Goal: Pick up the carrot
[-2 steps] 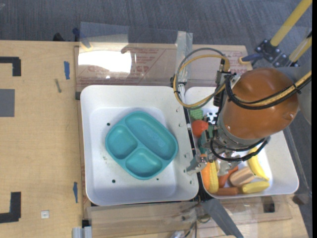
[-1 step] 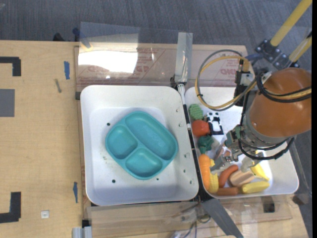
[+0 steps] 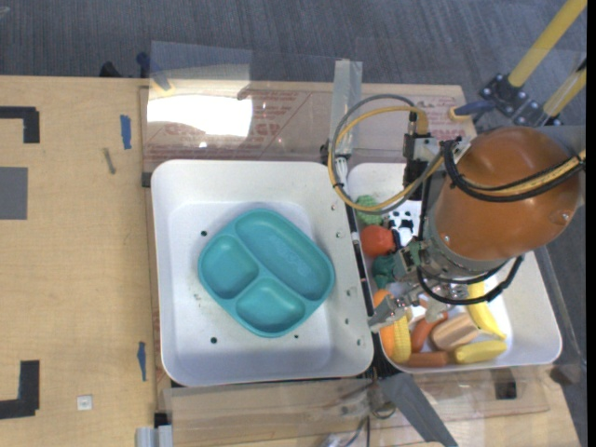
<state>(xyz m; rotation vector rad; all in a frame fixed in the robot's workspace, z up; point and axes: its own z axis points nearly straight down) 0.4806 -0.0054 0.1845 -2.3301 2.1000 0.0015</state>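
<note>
Tool (image 3: 402,298) hangs over toy food in right bin (image 3: 545,329), wooden bench (image 3: 74,277) beneath.

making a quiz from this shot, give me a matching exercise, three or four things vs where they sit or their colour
Things:
1. divided plate
2. tomato
3. corn cob
4. arm's orange band

Descriptions:
A. over the right bin, above the toy food
B. teal, in the left bin
C. yellow, near the right bin's front left corner
D. red-orange, near the right bin's left wall

Pairs: 1-B, 2-D, 3-C, 4-A
</note>
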